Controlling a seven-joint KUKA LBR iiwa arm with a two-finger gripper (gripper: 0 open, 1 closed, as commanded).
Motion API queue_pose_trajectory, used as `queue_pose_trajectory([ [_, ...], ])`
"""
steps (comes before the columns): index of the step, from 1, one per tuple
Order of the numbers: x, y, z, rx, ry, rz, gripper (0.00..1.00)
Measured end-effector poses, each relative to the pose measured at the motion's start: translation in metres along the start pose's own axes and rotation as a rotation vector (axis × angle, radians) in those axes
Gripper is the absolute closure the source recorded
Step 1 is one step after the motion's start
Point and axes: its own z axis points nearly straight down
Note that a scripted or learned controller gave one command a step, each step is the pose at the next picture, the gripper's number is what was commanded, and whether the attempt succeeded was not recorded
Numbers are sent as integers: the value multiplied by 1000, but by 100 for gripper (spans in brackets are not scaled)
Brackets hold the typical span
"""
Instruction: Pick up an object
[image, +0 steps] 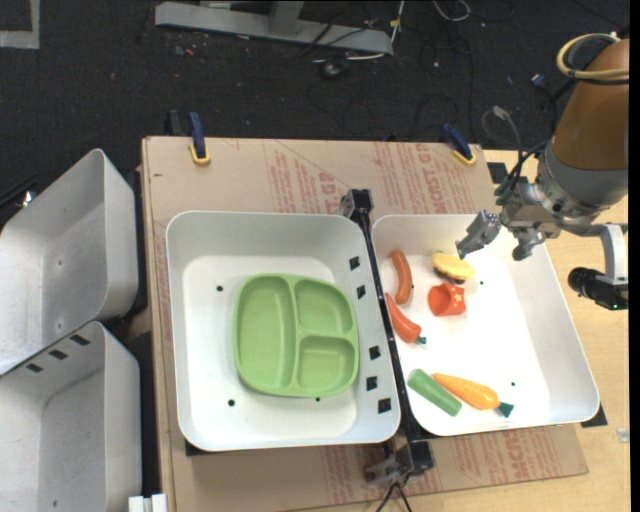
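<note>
The right bin (545, 330) holds several toy foods: an orange sausage (401, 275), a second red-orange sausage (402, 320), a yellow bun-like piece (453, 266), a red pepper (447, 299), a green cucumber (433, 391) and an orange carrot (468, 390). My gripper (497, 237) hovers at the bin's back edge, just right of the yellow piece. Its fingers are spread and open, with nothing between them. One dark fingertip (477, 235) sits close above the yellow piece.
The left bin (200, 300) holds a green divided plate (296, 335). A black divider (375, 300) runs between the bins. Two more white bins (60, 300) lean off the bench at the left. Clamps (198, 140) hold the cardboard base at the back.
</note>
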Motion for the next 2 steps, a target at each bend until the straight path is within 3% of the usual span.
queue_pose_trajectory([
  [1, 0, 2, -8, -13, -2, -2, 0],
  [2, -9, 2, 50, -9, -2, 1, 0],
])
